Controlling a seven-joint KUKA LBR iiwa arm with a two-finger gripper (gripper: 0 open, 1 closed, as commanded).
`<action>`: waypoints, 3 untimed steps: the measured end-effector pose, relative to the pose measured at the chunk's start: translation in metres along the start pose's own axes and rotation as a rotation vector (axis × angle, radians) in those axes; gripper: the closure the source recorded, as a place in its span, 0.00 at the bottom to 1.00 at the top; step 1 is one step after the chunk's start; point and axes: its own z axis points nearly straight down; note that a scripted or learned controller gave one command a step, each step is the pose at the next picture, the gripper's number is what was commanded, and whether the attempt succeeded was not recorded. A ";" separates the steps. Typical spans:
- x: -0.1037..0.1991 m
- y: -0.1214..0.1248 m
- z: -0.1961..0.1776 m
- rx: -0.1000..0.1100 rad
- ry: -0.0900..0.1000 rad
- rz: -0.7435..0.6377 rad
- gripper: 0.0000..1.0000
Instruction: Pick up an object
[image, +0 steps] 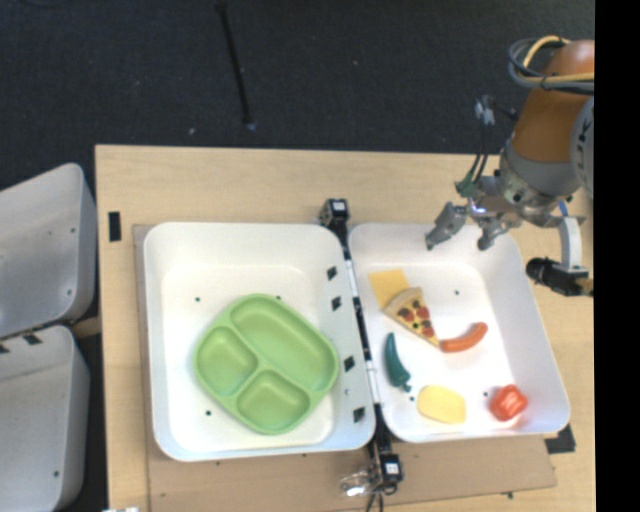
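Nearest the camera, well below the gripper (466, 226), lie a small red plastic pepper (508, 402) and a pale yellow rounded plastic lump (441, 404), both probably light and slick. Next up, a dark green plastic chilli (396, 362), then an orange-red toy sausage (463, 338) (curved, stiff-looking, best pinched across its middle). Closer below the gripper sits a flat pizza-slice toy (413, 312) against a yellow cheese wedge (388, 284). The gripper hangs spread and empty above the right white bin's (530, 290) far rim.

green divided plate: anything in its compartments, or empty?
Empty. All three compartments of the green divided plate show bare green surface. It lies flat in the left bin; the toy foods sit in the right bin.
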 end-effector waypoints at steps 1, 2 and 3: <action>-0.002 0.007 0.045 -0.001 0.000 0.001 0.00; 0.002 0.011 0.105 0.000 0.000 -0.004 0.00; 0.001 0.013 0.090 -0.008 -0.001 -0.004 1.00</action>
